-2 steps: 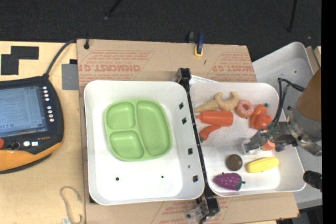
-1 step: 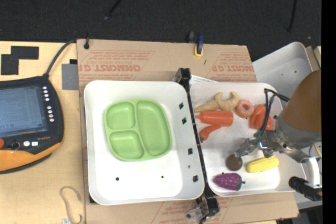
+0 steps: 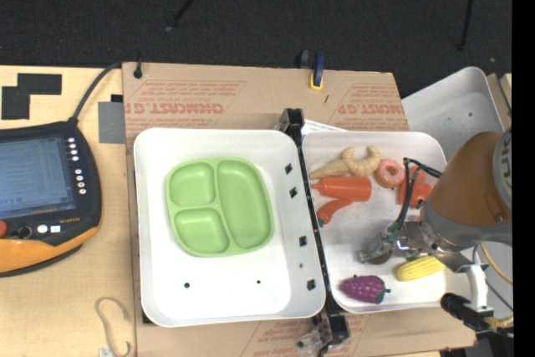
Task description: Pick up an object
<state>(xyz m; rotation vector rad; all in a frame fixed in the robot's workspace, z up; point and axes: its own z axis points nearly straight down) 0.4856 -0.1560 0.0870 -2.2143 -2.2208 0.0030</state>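
Note:
My gripper (image 3: 378, 250) hangs low over the right bin (image 3: 435, 148), above a bare patch of its floor near the front. A yellow corn cob (image 3: 419, 267) lies just to its right, and a purple bunch of grapes (image 3: 364, 289) sits just in front of it. Farther back lie an orange carrot (image 3: 344, 188), a red chili (image 3: 325, 212), a tan curved pastry (image 3: 358, 157) and a pink donut (image 3: 389, 173). A red-orange object (image 3: 413, 192) is partly hidden behind the arm. I see nothing held at the gripper.
The left bin (image 3: 159, 280) holds a green divided plate (image 3: 220, 207). A black divider (image 3: 303, 205) separates the bins. A tablet controller (image 3: 42, 192) rests on the bench at the far left. The arm's orange wrist (image 3: 468, 180) covers the right bin's right side.

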